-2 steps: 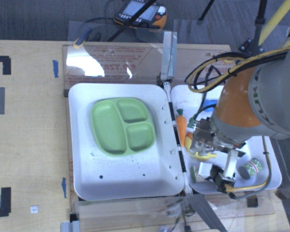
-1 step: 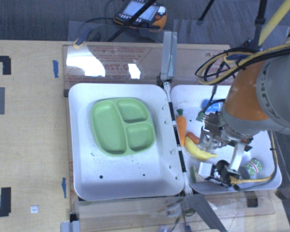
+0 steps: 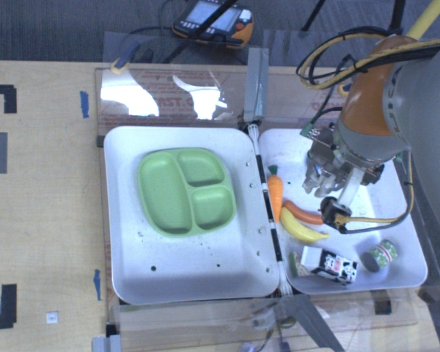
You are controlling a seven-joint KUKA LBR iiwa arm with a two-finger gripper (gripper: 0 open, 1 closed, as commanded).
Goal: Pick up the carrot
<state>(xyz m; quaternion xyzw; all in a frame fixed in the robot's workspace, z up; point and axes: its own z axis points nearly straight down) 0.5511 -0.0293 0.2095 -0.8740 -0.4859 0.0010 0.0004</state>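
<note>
The carrot (image 3: 276, 196) is orange with a small green top and lies lengthwise along the left wall of the right bin (image 3: 407, 270). My gripper (image 3: 321, 187) hangs over the middle of that bin, to the right of the carrot and a little above it in the view, not touching it. Its fingers look open, with nothing between them.
A yellow banana (image 3: 302, 230) and a red-orange pepper (image 3: 302, 213) lie just right of the carrot's lower end. A black-and-white box (image 3: 330, 264) and a small green can (image 3: 382, 254) sit near the front. The left bin (image 3: 125, 270) holds a green divided plate (image 3: 187, 191).
</note>
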